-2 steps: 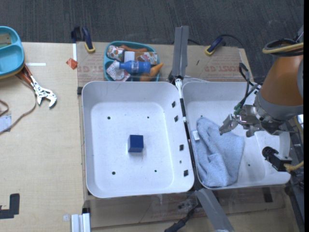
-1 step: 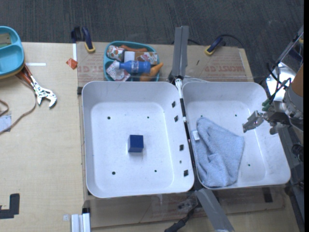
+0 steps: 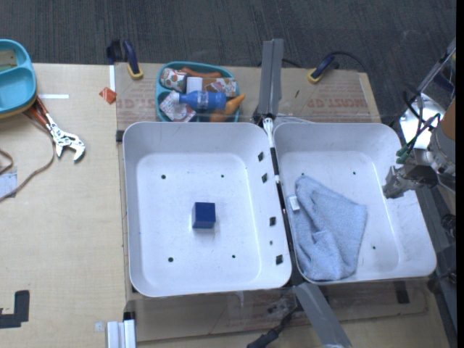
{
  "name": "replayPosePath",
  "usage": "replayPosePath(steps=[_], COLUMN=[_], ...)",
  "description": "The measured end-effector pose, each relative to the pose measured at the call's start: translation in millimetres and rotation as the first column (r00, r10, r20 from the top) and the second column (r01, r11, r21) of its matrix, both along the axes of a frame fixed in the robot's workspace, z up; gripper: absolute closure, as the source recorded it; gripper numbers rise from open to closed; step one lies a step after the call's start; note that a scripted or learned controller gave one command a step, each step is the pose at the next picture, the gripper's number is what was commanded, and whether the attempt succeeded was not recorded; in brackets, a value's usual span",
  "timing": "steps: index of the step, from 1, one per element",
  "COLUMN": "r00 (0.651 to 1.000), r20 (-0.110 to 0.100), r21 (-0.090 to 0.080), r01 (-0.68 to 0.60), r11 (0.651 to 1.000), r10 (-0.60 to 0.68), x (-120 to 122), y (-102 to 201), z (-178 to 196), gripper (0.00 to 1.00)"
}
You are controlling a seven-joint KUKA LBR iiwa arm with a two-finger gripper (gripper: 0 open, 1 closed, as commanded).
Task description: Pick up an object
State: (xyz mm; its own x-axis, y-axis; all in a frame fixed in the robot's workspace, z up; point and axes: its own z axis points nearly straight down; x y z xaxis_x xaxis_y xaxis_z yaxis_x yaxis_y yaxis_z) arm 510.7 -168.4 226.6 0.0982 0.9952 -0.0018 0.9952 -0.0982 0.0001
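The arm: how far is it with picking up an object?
Nothing looks done yet. The blue block lies on the floor of the left bin, and the grey cloth lies crumpled in the right bin. The gripper is at the right bin's right rim, touching neither. Left: reach an object, grasp and lift it.

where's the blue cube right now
The blue cube sits on the floor of the left bin, near its middle, well apart from the grey towel lying in the right bin.
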Motion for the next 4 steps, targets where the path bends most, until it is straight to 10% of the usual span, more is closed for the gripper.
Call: replayPosePath(steps=[1, 2, 3, 4], r00=[0.956, 0.956, 0.973, 0.882], r20=[-0.004, -0.004, -0.001, -0.002], r21=[0.001, 0.001, 0.0, 0.001], r01=[0.293, 0.293, 0.23, 0.471], r11=[0.956, 0.956, 0.973, 0.882], r10=[-0.293, -0.293, -0.23, -0.471], x=[25, 25, -2, 14], y=[17, 17, -33, 50], z=[-104, -104, -23, -135], gripper=[1.0, 0.0, 0.0, 0.0])
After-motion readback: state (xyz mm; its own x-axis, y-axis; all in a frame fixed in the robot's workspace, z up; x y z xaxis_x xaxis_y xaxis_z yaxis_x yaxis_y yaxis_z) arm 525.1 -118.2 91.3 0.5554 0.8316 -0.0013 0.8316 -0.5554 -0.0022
